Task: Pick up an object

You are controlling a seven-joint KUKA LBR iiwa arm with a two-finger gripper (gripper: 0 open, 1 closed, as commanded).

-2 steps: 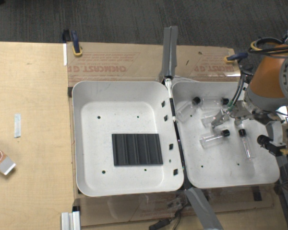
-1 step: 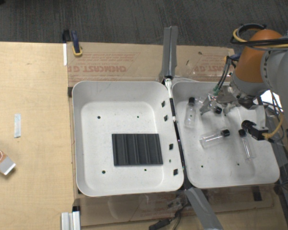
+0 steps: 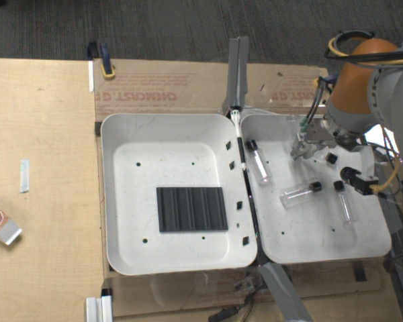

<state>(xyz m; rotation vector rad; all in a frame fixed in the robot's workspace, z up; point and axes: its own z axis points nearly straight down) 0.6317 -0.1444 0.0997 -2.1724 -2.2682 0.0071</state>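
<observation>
Two white bins are set side by side on the surface (image 3: 47,133), so that things can be taken from one and placed in the other. The left bin (image 3: 121,139) carries only a dark ribbed block (image 3: 192,208), which lies flat near the middle. The things to be picked are gathered in the right bin (image 3: 363,243): three clear tubes with black caps. One tube (image 3: 258,162) lies close to the wall between the bins, a second tube (image 3: 300,193) lies near the middle, and a third tube (image 3: 344,204) lies further right, tilted. A small black cap (image 3: 331,158) is seen apart from them.

The arm (image 3: 363,86) is brought in from the right and is held over the far part of the right bin, with the gripper (image 3: 303,146) low, probably because a grasp is being prepared there. How far the fingers are open cannot be told, since they are small and partly hidden by the wrist. Nothing is seen between them, so no tube is judged to be held yet.
</observation>
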